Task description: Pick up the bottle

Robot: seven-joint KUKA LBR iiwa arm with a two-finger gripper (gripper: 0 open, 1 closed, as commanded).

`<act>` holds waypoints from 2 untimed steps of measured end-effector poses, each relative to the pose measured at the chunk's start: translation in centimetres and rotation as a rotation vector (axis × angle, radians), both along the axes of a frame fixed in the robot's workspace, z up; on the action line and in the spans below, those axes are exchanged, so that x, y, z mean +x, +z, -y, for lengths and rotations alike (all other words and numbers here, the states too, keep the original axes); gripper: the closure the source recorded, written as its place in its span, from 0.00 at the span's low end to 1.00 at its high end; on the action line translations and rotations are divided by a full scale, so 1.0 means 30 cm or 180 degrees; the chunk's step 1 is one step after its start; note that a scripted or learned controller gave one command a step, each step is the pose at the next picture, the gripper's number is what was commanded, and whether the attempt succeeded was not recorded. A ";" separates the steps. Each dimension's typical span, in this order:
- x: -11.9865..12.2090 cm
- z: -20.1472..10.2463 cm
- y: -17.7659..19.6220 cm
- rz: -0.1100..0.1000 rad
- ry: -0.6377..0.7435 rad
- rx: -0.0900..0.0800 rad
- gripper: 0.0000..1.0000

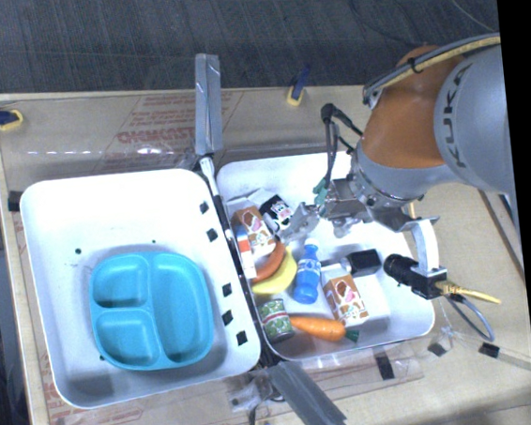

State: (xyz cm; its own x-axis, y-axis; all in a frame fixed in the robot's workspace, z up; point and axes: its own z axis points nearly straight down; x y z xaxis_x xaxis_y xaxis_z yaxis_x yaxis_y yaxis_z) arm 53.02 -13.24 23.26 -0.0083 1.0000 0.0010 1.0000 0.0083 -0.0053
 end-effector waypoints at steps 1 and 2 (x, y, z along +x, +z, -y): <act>0.020 0.007 -0.455 0.0001 0.0170 -0.0001 0.00; -0.176 0.195 -0.468 0.0023 0.0453 -0.0005 0.00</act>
State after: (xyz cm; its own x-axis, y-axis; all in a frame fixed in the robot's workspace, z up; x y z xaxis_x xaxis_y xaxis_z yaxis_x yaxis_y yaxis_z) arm 47.74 -19.08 9.23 -0.1501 0.9887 -0.0013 0.9887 0.1501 0.0018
